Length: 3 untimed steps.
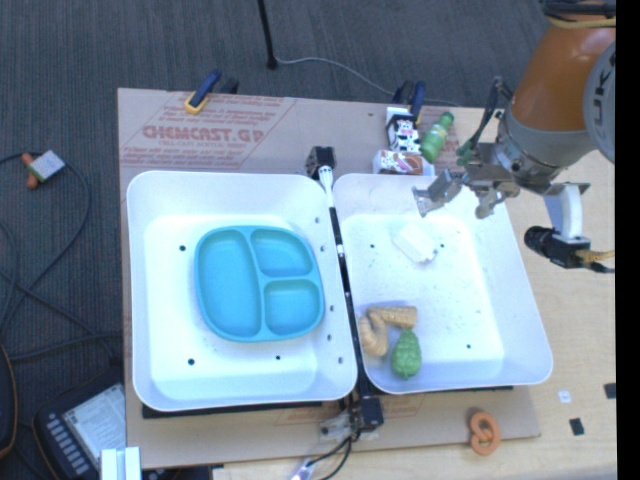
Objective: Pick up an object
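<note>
pincer [462, 197] spread apart and holding nothing, poised over the far edge of the right bin [520, 298], hung from the grey arm [560, 78] with its orange band. just below and a little nearer, a small white object [415, 241] lying on the bin floor, pale against pale and hard to outline. farther off, at the near-left corner of the same bin, a cluster: a yellow corn-like piece [393, 316], a tan peanut-shaped piece [372, 337] and a green pear-shaped piece [406, 355], touching or nearly so. across the divider, a blue sectioned plate [260, 282] in the left bin [160, 228]. by the look of it, approach stage, no grasp yet begun. next move likely calls for choosing a target, probably the white object as the nearest, centring above it, descending with fingers straddling it, then closing. risk: low flat shape slipping out.
</note>
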Each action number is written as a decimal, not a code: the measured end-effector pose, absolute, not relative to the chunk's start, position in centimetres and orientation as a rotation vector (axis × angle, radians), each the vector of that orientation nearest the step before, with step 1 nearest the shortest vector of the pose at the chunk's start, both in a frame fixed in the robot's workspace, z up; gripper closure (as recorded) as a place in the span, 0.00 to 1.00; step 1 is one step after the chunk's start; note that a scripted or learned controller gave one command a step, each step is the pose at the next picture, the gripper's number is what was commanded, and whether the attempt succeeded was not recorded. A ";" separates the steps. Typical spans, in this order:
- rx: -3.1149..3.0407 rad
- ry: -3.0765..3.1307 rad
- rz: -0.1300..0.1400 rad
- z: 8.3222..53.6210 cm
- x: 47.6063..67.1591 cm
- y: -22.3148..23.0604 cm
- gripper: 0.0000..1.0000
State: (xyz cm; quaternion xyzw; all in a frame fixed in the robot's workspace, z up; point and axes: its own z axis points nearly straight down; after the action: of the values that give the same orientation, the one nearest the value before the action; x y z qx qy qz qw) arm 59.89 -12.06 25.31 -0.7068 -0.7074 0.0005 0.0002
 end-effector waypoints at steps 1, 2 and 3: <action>-2.219 -2.218 0.004 12.3 51.1 -9.8 0.00; -2.225 -2.227 -0.007 8.8 61.4 -11.1 0.00; -2.229 -2.228 -0.006 9.8 61.5 -11.3 1.00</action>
State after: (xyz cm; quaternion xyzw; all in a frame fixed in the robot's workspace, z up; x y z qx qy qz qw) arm 61.46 -11.26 9.81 -0.7072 -0.7070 -0.0020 -0.0049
